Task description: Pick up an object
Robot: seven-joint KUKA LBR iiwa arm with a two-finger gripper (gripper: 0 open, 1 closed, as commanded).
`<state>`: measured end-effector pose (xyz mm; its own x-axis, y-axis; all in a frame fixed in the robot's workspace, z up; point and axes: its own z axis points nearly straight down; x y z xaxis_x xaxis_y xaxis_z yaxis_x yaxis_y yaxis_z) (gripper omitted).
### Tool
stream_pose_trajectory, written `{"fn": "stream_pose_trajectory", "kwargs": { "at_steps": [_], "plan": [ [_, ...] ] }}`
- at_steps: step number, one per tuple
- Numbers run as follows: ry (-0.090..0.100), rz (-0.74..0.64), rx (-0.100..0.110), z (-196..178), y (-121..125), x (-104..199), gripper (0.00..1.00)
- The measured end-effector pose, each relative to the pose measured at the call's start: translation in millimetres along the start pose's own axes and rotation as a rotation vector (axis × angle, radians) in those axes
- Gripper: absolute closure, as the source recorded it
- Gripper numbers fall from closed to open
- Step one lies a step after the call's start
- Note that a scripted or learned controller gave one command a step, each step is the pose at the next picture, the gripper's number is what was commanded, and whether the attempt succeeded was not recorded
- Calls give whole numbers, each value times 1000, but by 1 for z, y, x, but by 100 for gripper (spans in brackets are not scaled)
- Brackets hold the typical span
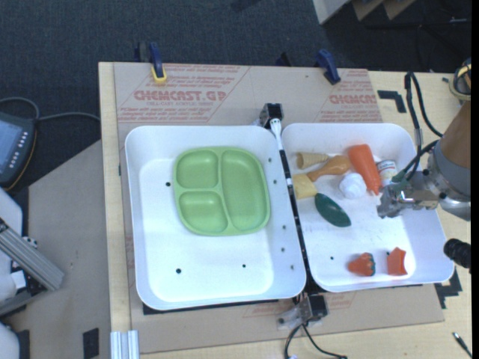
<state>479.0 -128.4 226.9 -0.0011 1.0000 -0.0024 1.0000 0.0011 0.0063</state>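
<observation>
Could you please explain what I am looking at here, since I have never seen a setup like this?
This is one photo from a camera fixed above a bench, looking down at a slant. Two shallow white trays sit side by side. The left bin holds a green divided plate. The right bin holds toy food: an orange carrot, a dark green piece, a white ball and two red-orange pieces near the front. The grey robot arm enters from the right; its gripper hangs over the right bin, with nothing visibly held.

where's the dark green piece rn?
In the right bin, near its left wall: the dark green piece lies just below the yellow item, left of the pincer.
</observation>
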Motion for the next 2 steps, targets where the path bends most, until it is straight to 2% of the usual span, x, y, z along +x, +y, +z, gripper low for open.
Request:
{"fn": "stream_pose_trajectory", "kwargs": {
  "at_steps": [1,2],
  "plan": [
    [2,-5,2,7,40,46,100],
    [3,-5,2,-5,68,93,100]
  ]
}}
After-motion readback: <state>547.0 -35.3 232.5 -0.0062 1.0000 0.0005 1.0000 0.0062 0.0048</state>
